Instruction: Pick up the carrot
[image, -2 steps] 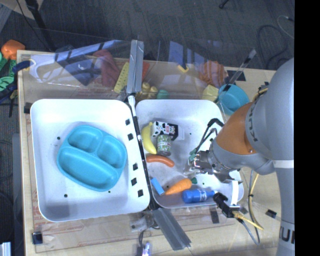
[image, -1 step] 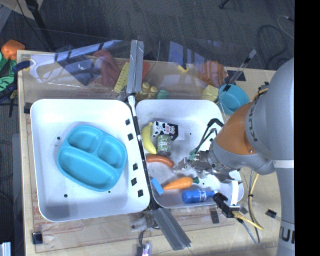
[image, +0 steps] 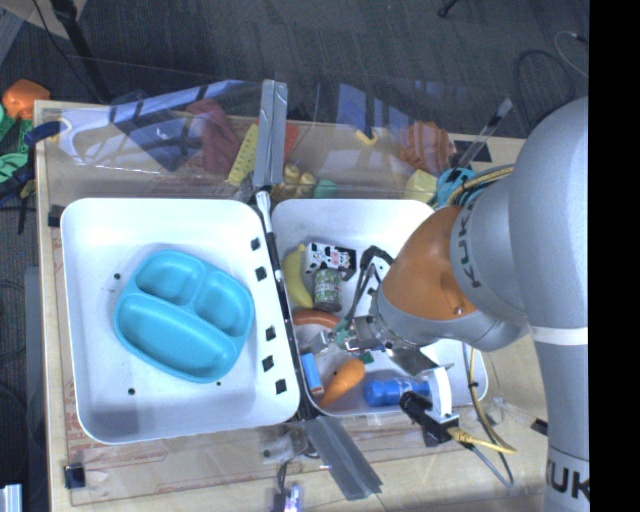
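The orange carrot (image: 344, 379) lies tilted near the front left of the right bin (image: 400, 212), between a thin blue item (image: 312, 372) and a blue bottle (image: 392, 390). My gripper (image: 355, 338) hangs just above and behind the carrot's upper end, under the arm's orange band (image: 425, 275). The arm hides much of the bin's right half. I see nothing held by the gripper.
In the right bin behind the carrot lie a yellow banana (image: 293, 278), a small can (image: 327, 290), a black-and-white item (image: 331, 258) and a red-orange piece (image: 315, 318). A blue divided plate (image: 185, 315) sits in the left bin (image: 90, 400). Clutter lines the bench's back edge.
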